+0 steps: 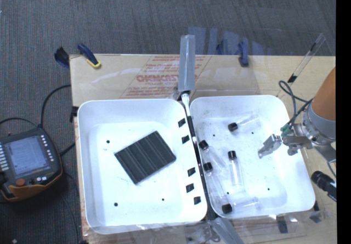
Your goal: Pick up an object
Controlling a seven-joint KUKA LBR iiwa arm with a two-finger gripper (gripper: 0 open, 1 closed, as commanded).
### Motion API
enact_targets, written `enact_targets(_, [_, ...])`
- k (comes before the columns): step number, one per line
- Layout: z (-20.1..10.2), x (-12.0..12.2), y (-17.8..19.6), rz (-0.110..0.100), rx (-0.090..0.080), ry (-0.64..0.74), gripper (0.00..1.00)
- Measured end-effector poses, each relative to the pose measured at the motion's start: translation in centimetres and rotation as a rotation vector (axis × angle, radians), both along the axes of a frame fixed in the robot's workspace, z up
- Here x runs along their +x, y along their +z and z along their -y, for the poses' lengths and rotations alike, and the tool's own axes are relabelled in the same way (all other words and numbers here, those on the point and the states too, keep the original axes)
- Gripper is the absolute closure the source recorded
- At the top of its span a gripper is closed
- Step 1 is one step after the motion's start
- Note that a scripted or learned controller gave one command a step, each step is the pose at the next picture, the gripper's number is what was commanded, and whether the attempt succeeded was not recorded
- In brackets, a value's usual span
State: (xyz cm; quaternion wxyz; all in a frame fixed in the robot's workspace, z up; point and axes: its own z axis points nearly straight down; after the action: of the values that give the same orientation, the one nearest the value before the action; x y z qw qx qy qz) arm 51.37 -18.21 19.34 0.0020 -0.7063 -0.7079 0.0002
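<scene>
The pincer (269, 146) hangs over the right bin (296, 128), fingers slightly apart and holding nothing. Just left of it, a vial (234, 166) lies lengthwise front to back, its black cap toward the far rim.

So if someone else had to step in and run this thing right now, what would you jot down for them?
Gripper: over the right bin, near its right side, nothing visible between its fingers; open or shut is unclear.
Right bin: several clear vials with black caps, one near the top, one in the middle, one at the bottom, more along the left wall.
Left bin: a dark ribbed flat block.
Done: nothing picked up yet.
Left: grasp and lift one object.
</scene>
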Motion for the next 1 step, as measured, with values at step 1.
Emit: enact_targets(1, [-5.06, -0.89, -10.61, 0.002, 0.000, 0.166, 0.00])
